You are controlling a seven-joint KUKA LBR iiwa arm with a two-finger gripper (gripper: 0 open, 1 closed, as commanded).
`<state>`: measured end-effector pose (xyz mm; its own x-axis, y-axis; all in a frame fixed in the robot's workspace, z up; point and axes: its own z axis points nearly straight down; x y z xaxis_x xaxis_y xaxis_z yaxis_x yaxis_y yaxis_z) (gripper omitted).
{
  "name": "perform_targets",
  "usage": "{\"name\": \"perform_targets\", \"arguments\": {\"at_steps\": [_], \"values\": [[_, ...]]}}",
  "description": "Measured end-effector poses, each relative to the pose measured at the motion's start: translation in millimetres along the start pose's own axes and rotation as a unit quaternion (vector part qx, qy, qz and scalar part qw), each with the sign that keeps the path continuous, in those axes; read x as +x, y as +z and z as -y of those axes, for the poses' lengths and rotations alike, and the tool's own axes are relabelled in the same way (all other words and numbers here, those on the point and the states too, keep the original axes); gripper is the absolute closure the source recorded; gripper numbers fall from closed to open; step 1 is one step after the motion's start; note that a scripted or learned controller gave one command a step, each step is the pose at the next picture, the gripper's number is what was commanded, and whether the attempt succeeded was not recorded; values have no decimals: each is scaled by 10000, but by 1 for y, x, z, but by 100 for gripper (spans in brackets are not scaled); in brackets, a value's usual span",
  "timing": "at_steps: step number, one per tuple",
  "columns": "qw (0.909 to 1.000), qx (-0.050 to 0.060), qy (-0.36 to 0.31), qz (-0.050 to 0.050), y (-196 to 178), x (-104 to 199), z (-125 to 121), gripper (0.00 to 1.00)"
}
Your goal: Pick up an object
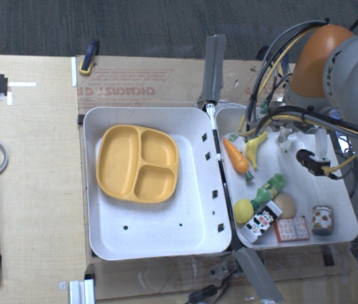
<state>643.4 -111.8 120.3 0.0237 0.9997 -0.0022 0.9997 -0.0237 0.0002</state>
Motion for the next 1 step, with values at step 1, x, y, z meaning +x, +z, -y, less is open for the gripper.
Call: {"name": "perform_targets", "arguments": {"at_steps": [1], "values": [[9984,8,-568,-4,29,13,52,0]]}}
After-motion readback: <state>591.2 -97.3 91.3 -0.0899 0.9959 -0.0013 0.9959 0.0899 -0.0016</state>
